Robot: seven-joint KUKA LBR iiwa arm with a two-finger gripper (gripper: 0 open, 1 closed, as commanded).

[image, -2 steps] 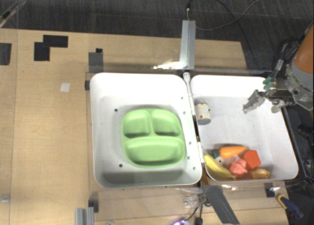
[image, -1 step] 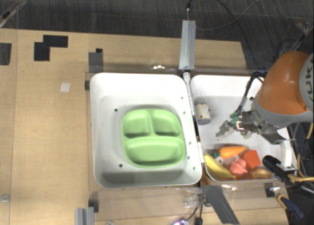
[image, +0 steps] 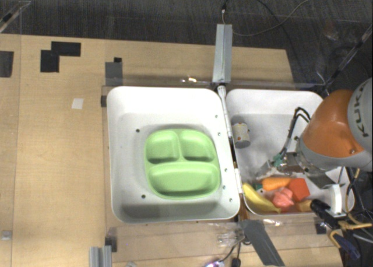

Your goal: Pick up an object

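Camera view: hand (image: 278, 165) above banana (image: 258, 198), carrot (image: 275, 183), block (image: 298, 189).

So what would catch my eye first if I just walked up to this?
Probably the bright green divided tray, lying alone in the middle of the left bin. Next, the arm's orange band at the right, above the right bin, where a heap of colourful toy food, a yellow banana among it, crowds the near corner.

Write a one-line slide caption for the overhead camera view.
KUKA arm reaches into the right bin above a pile of toy food; a green divided plate sits in the left bin.
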